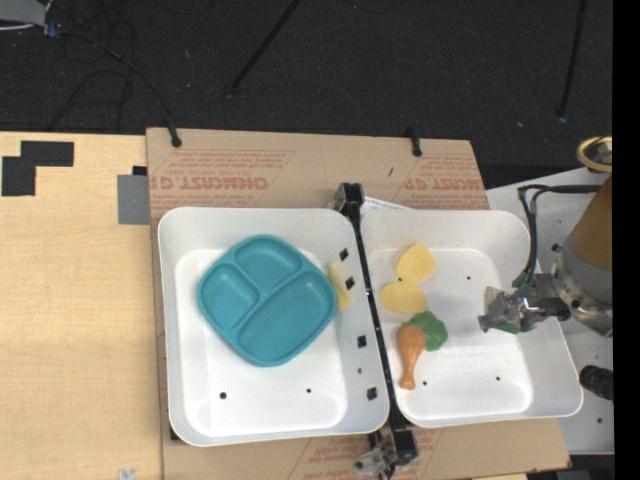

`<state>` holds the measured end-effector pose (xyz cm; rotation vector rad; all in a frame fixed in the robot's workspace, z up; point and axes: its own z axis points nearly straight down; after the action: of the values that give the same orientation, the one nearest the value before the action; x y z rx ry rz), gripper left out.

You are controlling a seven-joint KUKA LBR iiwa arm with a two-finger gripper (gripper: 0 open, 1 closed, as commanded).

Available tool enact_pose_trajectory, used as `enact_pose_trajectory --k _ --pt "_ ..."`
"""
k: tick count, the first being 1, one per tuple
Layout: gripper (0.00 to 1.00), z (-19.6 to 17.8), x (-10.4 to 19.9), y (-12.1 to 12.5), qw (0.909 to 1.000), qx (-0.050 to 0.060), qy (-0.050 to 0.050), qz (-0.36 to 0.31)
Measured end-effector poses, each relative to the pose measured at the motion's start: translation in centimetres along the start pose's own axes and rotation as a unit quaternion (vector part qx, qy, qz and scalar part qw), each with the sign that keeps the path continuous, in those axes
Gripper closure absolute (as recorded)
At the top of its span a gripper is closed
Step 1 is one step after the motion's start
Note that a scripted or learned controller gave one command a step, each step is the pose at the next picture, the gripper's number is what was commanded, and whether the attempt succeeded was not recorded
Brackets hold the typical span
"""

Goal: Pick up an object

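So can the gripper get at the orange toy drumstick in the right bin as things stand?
Probably yes. The gripper sits over the right white bin, with bare bin floor between it and the orange toy drumstick. Only the green toy vegetable touches the drumstick's upper end; its lower end lies free.

the bench bears 2 white bins: 1 left bin (190, 408) and 1 right bin (500, 398). the left bin holds 1 teal divided plate (266, 299) with 3 compartments. the right bin holds 2 yellow pieces (416, 263) (402, 297), 1 green piece (430, 329) and 1 orange drumstick-shaped toy (411, 352), so 4 small items there. 1 gripper (497, 313) reaches over the right bin.
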<state>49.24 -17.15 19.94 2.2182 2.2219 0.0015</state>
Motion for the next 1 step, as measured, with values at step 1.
enact_pose_trajectory --k 1 --pt "1.0 -5.27 -0.07 0.12 1.0 -0.001 0.0 0.0"
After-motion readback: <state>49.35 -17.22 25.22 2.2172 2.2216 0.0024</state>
